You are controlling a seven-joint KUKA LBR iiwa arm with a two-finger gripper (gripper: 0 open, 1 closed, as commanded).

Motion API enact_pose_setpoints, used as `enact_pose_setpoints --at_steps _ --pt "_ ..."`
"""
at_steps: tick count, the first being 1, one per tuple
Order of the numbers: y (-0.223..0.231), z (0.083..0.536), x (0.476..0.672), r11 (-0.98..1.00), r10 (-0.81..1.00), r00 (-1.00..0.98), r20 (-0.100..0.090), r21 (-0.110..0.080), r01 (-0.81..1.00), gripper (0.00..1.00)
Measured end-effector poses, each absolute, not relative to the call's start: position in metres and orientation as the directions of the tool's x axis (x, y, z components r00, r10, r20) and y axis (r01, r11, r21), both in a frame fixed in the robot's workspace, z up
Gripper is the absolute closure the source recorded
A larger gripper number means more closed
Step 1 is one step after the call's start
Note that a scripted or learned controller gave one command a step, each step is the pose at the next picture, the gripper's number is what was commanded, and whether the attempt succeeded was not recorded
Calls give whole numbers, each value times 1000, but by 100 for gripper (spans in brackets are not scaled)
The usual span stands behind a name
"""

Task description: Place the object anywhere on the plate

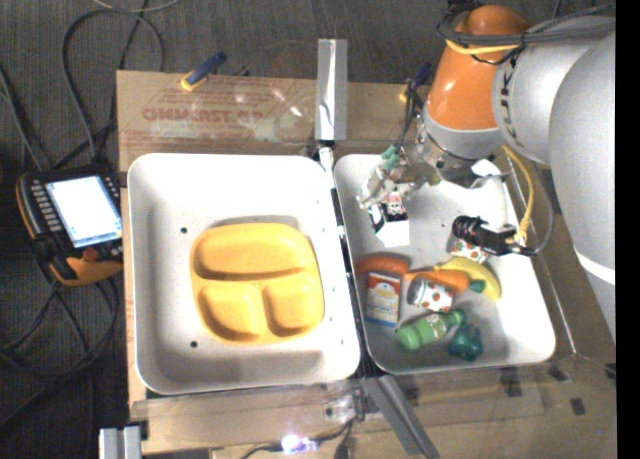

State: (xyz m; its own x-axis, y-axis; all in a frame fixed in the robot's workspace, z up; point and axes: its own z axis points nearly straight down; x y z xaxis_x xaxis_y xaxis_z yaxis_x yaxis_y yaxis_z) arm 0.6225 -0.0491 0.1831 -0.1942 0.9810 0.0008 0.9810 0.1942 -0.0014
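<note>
The gripper point(392, 187) hangs over the far left corner of the right bin point(535, 342); from here I cannot tell its grip. The objects point(430, 302), a small carton, can, green bottle and banana among them, lie heaped at that bin's near side. The yellow plate point(258, 281) sits in the left bin point(150, 277).

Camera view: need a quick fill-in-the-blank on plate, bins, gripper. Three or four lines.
1. The yellow plate lies in the ____ bin.
2. The plate has ____ compartments.
3. The gripper hangs over the ____ bin's far end.
4. The green bottle lies ____ the plate.

Missing words: left; three; right; off
</note>
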Motion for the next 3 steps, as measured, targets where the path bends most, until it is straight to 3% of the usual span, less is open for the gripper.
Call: enact_pose_setpoints --at_steps 1,2,3 --pt "4 191 570 292 956 -292 0 -3 956 100" --pt "-26 183 586 515 857 -515 0 -2 857 100" --pt "55 183 579 459 889 -459 1 -2 889 100"
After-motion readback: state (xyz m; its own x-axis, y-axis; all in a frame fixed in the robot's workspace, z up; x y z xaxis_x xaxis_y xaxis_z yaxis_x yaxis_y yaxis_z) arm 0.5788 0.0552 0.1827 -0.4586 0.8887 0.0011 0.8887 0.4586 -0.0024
